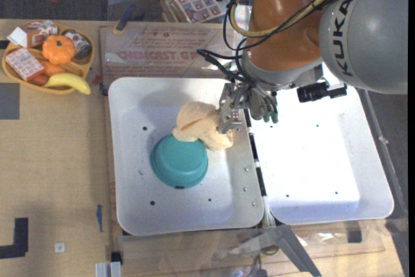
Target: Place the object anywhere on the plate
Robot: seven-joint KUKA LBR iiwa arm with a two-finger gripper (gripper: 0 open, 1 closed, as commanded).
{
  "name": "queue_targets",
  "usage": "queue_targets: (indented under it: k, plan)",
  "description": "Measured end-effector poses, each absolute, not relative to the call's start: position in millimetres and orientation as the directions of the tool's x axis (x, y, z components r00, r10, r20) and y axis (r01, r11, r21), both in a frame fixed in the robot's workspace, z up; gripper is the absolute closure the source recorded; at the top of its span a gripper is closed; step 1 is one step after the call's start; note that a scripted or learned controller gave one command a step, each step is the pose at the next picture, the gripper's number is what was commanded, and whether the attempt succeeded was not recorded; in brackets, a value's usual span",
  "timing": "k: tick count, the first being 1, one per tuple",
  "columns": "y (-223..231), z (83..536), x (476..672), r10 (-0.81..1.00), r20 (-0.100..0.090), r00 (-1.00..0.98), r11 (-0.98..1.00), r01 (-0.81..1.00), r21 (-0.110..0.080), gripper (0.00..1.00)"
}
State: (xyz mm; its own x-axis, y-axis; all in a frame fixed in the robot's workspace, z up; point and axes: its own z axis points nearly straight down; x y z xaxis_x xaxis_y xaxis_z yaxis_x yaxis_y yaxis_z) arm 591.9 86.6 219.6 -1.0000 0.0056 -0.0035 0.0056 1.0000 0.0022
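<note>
Placement appears to be the step in hand, or very nearly so. Over the right side of the left bin (130, 204), the gripper (228, 125) is seen lowered from the grey and orange arm (292, 23), its tip set against a pale, cream-coloured object (198, 123) of soft, lumpy shape. Whether the fingers are apart or together, and whether the object is truly clamped between them, cannot be told: the tip is crowded by cabling and merges with the object's right edge. The object is found just above and to the right of a teal plate (180, 162), which looks more like an upturned dish; the object's lower edge touches or overlaps the plate's upper rim, while most of its bulk is seen beyond the rim, toward the bin's middle. The right bin (324, 159) is not involved, and a yellow tray of toy food (45, 65) is seen well apart at the upper left of the bench.

The task is judged as not yet finished. For the next move, a shift down and to the left is called for, so that the object is brought squarely over the plate before release. A slide off the plate's rounded surface is a risk.
</note>
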Motion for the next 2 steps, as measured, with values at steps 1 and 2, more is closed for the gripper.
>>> queue_targets:
  k: [1,2]
  plan:
    - [137,225,556.7,-0.002,-0.003,-1.000,1.000,-0.002,0.002,1.00]
    - [181,235,524.1,-0.003,-0.002,-1.000,1.000,-0.003,0.002,1.00]
